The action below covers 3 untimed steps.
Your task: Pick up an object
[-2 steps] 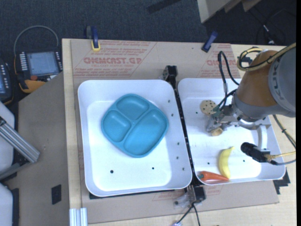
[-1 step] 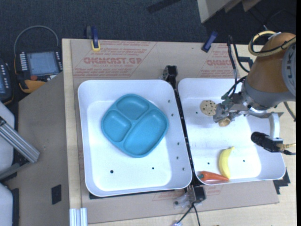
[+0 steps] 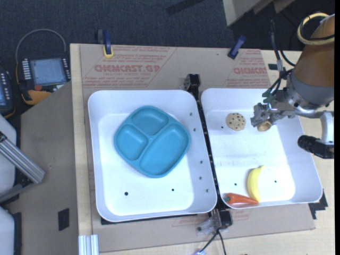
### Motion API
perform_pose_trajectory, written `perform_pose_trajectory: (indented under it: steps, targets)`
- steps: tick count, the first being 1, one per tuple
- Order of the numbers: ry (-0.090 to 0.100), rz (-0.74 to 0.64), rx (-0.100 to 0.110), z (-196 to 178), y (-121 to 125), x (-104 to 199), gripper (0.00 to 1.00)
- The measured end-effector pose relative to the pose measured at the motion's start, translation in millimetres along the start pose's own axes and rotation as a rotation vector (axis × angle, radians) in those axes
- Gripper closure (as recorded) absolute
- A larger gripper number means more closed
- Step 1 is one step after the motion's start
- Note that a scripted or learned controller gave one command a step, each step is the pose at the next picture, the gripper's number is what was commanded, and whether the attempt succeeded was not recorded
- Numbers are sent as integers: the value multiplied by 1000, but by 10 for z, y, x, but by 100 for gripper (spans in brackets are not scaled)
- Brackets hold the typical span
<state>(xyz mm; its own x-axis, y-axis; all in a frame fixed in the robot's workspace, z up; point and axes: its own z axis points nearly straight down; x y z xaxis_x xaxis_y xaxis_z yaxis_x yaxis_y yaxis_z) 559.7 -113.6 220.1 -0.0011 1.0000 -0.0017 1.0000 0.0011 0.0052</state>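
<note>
At the near edge of the counter, a cable and a black clip sit below the seam between the two bins. In the right bin, the near corner holds an orange carrot lying along the near wall, with a yellow banana just beside it and touching or almost touching it. The middle of that bin's floor lies bare between these and the things farther back.

The left bin carries a blue divided plate with three compartments, set near its centre, with white floor open all around it.

Farther in the right bin, a round speckled cookie lies near the dividing wall. Just to its right is the end effector, low over the bin floor with a small tan thing at its tip; I cannot tell whether its fingers are parted or closed, nor whether they grip anything.

Beyond the bins, the brown board shows red print, "CHEMCAST G.P" legible on the left and a partly covered repeat on the right. A yellow-and-blue clamp and a blue clamp pin the far edge. A pendant with a screen rests at far left on dark carpet.
</note>
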Motion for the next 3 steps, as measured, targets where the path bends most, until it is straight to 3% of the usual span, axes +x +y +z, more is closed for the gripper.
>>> perform_pose_trajectory:
  steps: [1, 3]
  targets:
    - [0, 0, 2, -190, 9, 0, 100]
    - [3, -3, 9, -110, -263, 1168, 100]
